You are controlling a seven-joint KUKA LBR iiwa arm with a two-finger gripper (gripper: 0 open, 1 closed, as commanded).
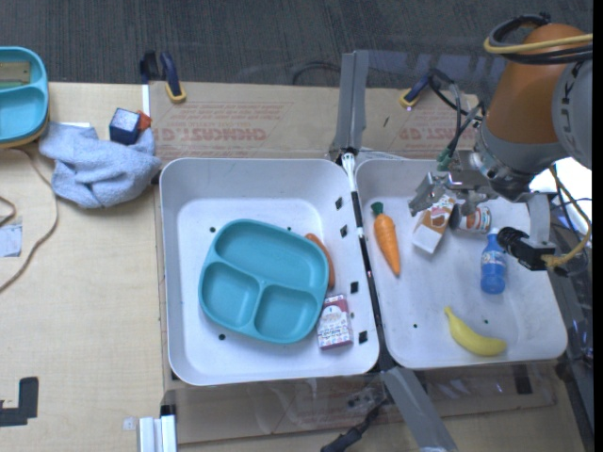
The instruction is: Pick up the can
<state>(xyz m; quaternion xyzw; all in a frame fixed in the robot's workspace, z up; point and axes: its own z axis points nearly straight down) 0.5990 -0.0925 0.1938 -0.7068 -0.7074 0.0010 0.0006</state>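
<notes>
On the desk (85, 281), two white bins sit side by side. In the right bin (528, 337), the gripper (450, 196) hangs at about twelve o'clock, its state impossible to tell; the can (478, 218) lies just beside it, near a blue bottle (493, 266).

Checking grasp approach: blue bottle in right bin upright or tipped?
Tipped. The blue bottle lies on the right bin floor, cap end toward the gripper.
</notes>
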